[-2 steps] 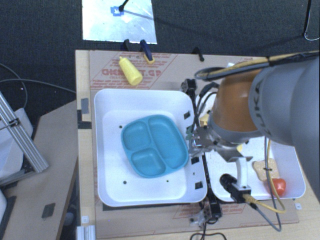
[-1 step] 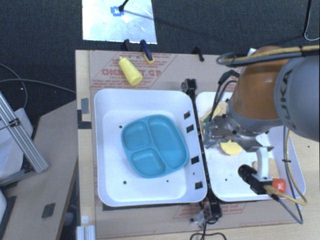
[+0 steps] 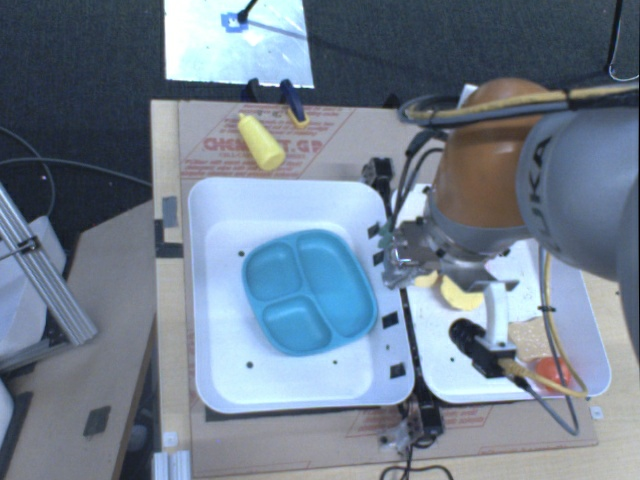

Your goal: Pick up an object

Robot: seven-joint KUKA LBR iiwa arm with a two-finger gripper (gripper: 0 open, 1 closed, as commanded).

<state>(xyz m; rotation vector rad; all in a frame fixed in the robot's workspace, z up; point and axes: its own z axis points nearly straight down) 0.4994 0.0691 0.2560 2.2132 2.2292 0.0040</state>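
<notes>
A blue divided plate [image 3: 308, 290] lies in the middle of the left bin [image 3: 225, 368]. In the right bin [image 3: 590, 358] a yellow piece [image 3: 456, 292] lies near the bin's left wall. A red round thing [image 3: 551, 371] and a tan block [image 3: 530, 337] sit toward the front right. The arm's orange and grey wrist [image 3: 495, 168] hangs over the right bin and hides much of it. My gripper [image 3: 402, 255] is low at the divide between the two bins, just left of the yellow piece. Nothing shows in its grasp.
A yellow bottle [image 3: 260, 141] lies on the cardboard behind the left bin, beside a blue clip [image 3: 293, 104]. A shiny sheet [image 3: 236, 26] lies farther back. Cables [image 3: 556, 388] loop from the arm across the right bin's front. A metal frame [image 3: 40, 278] stands at the left.
</notes>
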